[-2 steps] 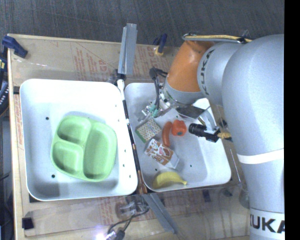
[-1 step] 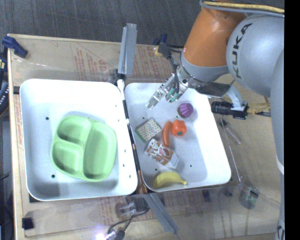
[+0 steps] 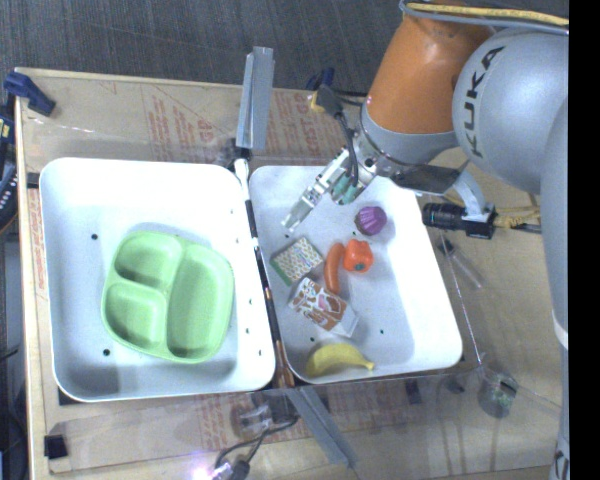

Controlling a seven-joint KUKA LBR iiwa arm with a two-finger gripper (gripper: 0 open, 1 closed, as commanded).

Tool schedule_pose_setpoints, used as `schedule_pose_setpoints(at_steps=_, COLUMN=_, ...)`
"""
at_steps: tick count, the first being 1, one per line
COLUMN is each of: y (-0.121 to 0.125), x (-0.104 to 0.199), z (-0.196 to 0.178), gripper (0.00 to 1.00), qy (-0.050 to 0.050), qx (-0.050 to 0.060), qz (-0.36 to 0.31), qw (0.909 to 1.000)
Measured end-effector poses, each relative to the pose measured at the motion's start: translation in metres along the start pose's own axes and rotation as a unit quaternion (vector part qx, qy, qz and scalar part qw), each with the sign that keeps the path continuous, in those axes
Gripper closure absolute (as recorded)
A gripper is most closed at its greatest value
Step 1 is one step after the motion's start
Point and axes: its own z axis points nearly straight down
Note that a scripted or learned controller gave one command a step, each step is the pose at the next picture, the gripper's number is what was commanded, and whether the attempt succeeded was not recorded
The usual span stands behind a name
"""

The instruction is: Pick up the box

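Note:
The box (image 3: 321, 305) is a small brown and white carton lying flat in the right bin (image 3: 435, 328), near its front middle. A flat packet with a green check pattern (image 3: 296, 258) lies just behind it. My gripper (image 3: 313, 200) hangs over the back left part of the right bin, slanting down toward the left. It is behind the checked packet and well apart from the box, with nothing visibly in it.
An orange carrot (image 3: 333, 267), an orange pepper (image 3: 358, 256) and a purple vegetable (image 3: 371, 220) lie right of the packet. A banana (image 3: 338, 359) rests at the bin's front edge. The left bin (image 3: 70, 198) holds a green divided plate (image 3: 169, 295).

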Motion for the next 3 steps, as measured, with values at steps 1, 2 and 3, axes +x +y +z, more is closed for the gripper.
schedule_pose_setpoints(at_steps=1, y=-0.035, x=-0.010, z=0.084, gripper=0.00, qy=0.001, qx=0.001, qz=0.039, qw=0.9992)
schedule_pose_setpoints(at_steps=2, y=-0.049, x=0.001, z=0.159, gripper=0.00, qy=-0.005, qx=0.000, qz=0.192, qw=0.9815)
schedule_pose_setpoints(at_steps=3, y=-0.046, x=0.002, z=0.148, gripper=1.00, qy=-0.004, qx=-0.001, qz=0.189, qw=0.9820)
